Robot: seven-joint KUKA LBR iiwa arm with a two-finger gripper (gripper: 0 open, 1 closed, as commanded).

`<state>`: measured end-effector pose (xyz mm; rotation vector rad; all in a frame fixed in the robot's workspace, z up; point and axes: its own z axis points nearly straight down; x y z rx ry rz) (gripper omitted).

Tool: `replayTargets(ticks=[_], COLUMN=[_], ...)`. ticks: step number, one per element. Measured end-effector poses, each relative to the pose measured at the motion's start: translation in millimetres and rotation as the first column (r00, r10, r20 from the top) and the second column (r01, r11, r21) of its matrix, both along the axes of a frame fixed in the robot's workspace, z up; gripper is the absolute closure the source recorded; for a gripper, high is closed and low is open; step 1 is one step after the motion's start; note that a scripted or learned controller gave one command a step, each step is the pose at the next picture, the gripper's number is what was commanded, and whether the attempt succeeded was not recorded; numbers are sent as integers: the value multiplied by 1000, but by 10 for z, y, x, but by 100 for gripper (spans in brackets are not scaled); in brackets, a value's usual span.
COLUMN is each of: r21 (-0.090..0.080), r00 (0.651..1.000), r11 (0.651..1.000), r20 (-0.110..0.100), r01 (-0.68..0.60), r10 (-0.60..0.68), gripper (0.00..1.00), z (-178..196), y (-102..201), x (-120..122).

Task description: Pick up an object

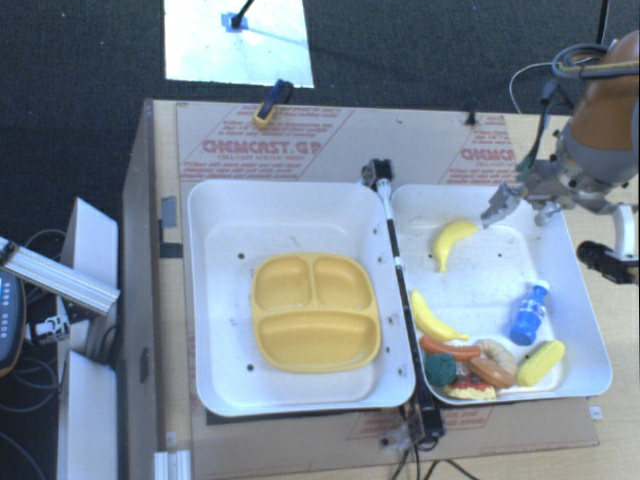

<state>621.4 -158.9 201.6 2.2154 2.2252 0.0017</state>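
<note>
My gripper hangs over the back edge of the right bin, open, with its two fingers spread and nothing between them. A small yellow banana lies in the bin just left of and below the gripper, apart from it. Further forward lie a second banana, a blue bottle, a yellow oval fruit, a red sausage, a brown bagel and a green piece.
The left bin holds a yellow divided plate. A ridge separates the two bins. Cardboard lies under the bins, with a yellow-tipped tool at its back edge.
</note>
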Motion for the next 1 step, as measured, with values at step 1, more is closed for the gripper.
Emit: replayTargets(ticks=[1], r21=[1], r00=[1000], r11=[1000], r20=[-1], r01=[-1], r10=[1], gripper=[0], z=[-491], y=[390], x=[193])
